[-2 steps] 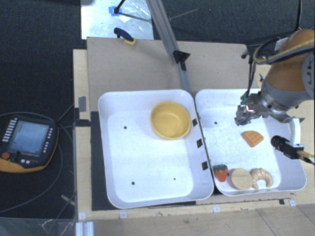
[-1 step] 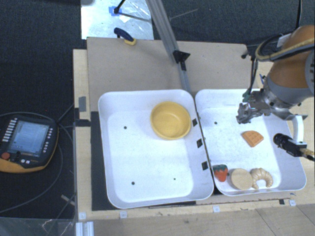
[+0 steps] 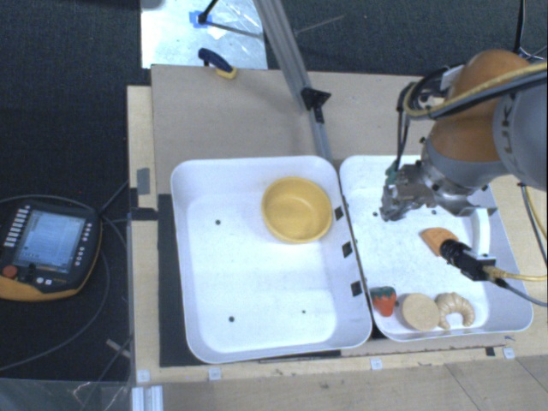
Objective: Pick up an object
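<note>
My gripper (image 3: 396,205) hangs over the upper left part of the right bin (image 3: 364,178), with nothing seen between its fingers. An orange wedge-shaped piece (image 3: 435,238) lies to its lower right in that bin. Along the bin's front edge sit a small red and green item (image 3: 383,299), a round tan disc (image 3: 419,312) and a croissant-like piece (image 3: 456,307). A yellow bowl (image 3: 296,209) rests in the left bin (image 3: 214,315), near its upper right corner.
A slanted metal pole (image 3: 287,45) ends in a black clamp (image 3: 315,101) behind the bins. A teach pendant (image 3: 44,248) lies on the floor at far left. A black cable end (image 3: 467,260) with a yellow hose hangs over the right bin.
</note>
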### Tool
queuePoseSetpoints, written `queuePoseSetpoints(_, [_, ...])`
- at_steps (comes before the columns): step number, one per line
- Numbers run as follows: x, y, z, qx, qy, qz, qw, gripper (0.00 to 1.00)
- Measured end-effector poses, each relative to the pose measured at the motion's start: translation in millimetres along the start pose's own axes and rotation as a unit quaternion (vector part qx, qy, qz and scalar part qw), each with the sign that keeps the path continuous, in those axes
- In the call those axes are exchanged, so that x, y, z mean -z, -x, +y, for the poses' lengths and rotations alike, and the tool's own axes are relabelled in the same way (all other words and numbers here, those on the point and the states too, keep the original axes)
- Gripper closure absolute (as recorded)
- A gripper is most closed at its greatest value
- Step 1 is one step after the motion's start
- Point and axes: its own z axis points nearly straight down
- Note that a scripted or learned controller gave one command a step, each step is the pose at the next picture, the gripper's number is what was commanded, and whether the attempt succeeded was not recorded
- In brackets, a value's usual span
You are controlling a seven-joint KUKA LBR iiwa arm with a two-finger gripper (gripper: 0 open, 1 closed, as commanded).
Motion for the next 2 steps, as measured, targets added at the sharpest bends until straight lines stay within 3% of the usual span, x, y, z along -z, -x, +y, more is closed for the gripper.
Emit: queuePoseSetpoints(2, [-2,-102,-19,0.000,0.000,0.000,1.0000,1.00])
